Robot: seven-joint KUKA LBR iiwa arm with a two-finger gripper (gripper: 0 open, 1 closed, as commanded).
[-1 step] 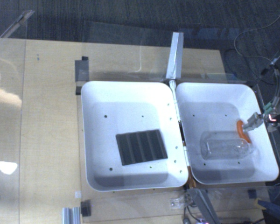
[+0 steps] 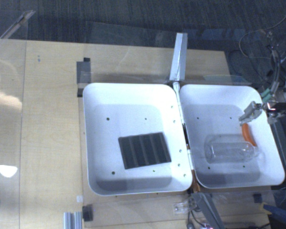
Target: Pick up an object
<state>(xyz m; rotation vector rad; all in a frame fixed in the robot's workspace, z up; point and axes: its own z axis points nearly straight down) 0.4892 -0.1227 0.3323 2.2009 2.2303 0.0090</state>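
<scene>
The pale wooden bench [image 2: 43, 142] carries two shallow white plastic bins side by side, and glare from a clear sheet washes over its left part, blurring detail there. The left white bin [image 2: 100, 104] holds a dark grey ribbed rectangular tray [image 2: 144, 150] lying flat and slightly skewed, near the bin's front half, with bare floor around it on every side. The right white bin [image 2: 214, 104] holds a clear plastic bottle-like container [image 2: 230, 150] on its side (its outline is faint against the white floor, so its ends are hard to make out) in the front half, and a small orange carrot-shaped object [image 2: 249, 134] just behind the container's right end, apparently touching or partly overlapped by it. The grey two-finger gripper [image 2: 250, 112] reaches in over the right bin's right rim, just above the orange object; the arm behind it is cut off at the frame edge and tangled with cables. Its tips are too small and blurred to say whether they are spread or pressed together. The right bin's back-left floor is open.
</scene>
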